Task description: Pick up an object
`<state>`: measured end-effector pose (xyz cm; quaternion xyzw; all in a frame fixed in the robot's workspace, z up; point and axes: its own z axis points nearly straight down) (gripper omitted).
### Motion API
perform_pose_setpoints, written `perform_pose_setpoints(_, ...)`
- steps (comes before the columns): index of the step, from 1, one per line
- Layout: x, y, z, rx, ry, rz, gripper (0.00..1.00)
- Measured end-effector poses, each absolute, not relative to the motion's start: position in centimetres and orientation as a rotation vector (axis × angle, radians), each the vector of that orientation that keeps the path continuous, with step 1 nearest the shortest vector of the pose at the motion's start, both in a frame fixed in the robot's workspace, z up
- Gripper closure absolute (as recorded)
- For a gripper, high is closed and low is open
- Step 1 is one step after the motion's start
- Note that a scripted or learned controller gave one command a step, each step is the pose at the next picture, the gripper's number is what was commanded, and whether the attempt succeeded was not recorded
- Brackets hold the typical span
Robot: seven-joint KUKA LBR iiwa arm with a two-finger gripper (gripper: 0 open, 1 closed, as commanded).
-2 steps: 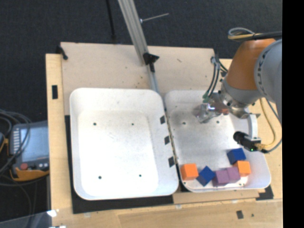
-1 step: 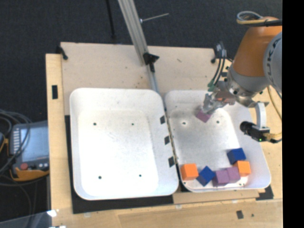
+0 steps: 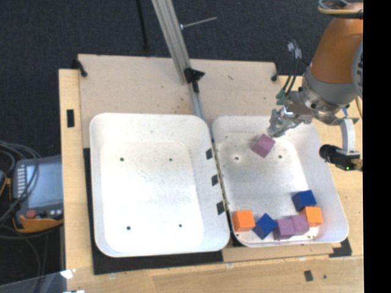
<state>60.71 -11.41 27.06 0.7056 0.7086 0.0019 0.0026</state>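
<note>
A small purple cube [image 3: 263, 145], tilted on one corner, is seen in the upper middle of the right-hand white bin [image 3: 317, 145], directly beneath the grey two-finger gripper [image 3: 278, 127]. The cube's upper corner is met by the fingertips, yet it cannot be told whether the cube is pinched between them or merely touched; whether the jaws are spread or pressed together cannot be made out either.

The tilt suggests the cube may be lifted off the bin floor, though this is judged, not seen. If a grasp is held, what remains is a clear raise above the bin; if not, the grasp itself is yet to be made.

Along the lower edge of the same bin other blocks are gathered: an orange cube [image 3: 244, 220], a blue cube [image 3: 265, 225], two purple blocks [image 3: 292, 226], a second orange cube [image 3: 314, 215] and a second blue cube [image 3: 303, 199]. The left-hand white bin [image 3: 153, 182] fills the middle left of the frame.
</note>
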Motion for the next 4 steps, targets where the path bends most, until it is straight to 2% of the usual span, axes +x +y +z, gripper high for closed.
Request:
perform_pose_setpoints(2,59.5,-2.6,26.1,2.216,2.228,0.0,1.0)
perform_pose_setpoints(4,55.6,8.3,26.2,2.214,2.232,0.0,1.0)
